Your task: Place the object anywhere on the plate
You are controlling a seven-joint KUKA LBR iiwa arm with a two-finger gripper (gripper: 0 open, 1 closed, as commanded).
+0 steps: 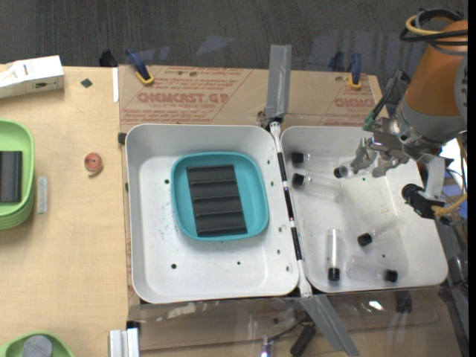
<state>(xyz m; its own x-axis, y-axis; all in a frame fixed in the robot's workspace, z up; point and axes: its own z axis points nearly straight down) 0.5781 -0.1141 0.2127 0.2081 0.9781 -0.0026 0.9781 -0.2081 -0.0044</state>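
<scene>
camera view: two white bins sit side by side on the bench. the left bin (149, 266) holds a teal plate (182, 199) near its middle, with a dark ridged block (216, 199) lying on it. the right bin (424, 270) holds several clear tubes with black caps: one tube (332, 255) stands lengthwise at about 6 o'clock in that bin, another tube (370, 268) lies at 5 o'clock beside it, a loose black cap (364, 239) rests near the bin's middle, and two more caps (297, 168) sit at 10 o'clock by the divider. the gripper (355, 166) hangs over the right bin at about 12 o'clock, under the orange-banded arm (439, 88). whether it is clenched or released, i cannot tell.
</scene>
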